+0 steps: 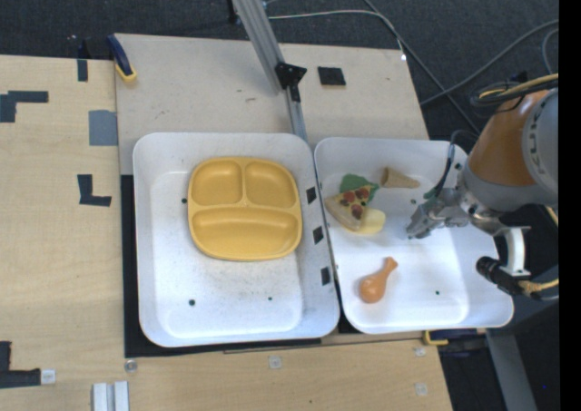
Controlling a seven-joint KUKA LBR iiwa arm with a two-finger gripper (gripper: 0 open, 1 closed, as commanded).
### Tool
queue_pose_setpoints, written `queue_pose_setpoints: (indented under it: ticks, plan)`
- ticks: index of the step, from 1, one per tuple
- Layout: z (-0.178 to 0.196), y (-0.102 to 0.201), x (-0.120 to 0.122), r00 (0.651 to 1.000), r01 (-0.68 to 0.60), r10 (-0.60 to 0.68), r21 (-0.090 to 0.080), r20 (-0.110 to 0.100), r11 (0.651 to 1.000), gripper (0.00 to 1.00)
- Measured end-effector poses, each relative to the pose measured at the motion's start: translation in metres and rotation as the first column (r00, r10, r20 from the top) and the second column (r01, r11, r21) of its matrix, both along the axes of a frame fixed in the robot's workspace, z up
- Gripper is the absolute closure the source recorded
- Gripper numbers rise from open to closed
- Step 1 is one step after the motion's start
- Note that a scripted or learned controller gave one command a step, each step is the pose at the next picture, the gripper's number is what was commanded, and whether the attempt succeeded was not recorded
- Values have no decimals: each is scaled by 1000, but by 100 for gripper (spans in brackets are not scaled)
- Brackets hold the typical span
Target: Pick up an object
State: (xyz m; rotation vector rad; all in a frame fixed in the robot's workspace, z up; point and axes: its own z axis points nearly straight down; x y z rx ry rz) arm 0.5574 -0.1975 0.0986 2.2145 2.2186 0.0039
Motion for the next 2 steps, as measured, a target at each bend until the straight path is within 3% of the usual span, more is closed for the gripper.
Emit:
queue_pose_setpoints:
  ticks: [2]
  plan:
    - [98, 1, 3, 1000, -1, 1, 2, -3, 1000, 100]
